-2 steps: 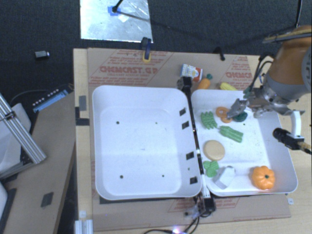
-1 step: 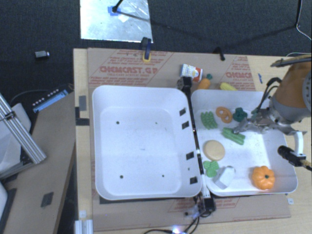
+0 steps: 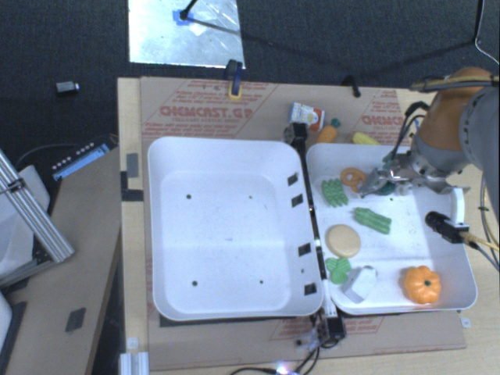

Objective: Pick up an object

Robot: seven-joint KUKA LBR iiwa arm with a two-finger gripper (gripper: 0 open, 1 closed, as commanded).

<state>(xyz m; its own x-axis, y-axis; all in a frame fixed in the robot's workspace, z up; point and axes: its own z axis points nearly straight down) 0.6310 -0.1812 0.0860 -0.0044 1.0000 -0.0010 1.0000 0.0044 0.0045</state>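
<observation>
gripper [image 3: 380, 180] beside pretzel [image 3: 353, 178]

Arm reaching in from right, gripper low.
Grey arm [image 3: 478, 127] enters at the right edge, orange band [image 3: 444, 122] above the wrist, wrist angled down and to the left. Gripper [image 3: 380, 180] sits at the end, metallic tips pointing left. Finger state not resolvable at this resolution.

A shiny metal sheet [image 3: 186, 20] is lying on the dark floor up top, and a blue-yellow clamp [image 3: 233, 80] is sitting at the cardboard's [image 3: 205, 106] edge.
</observation>
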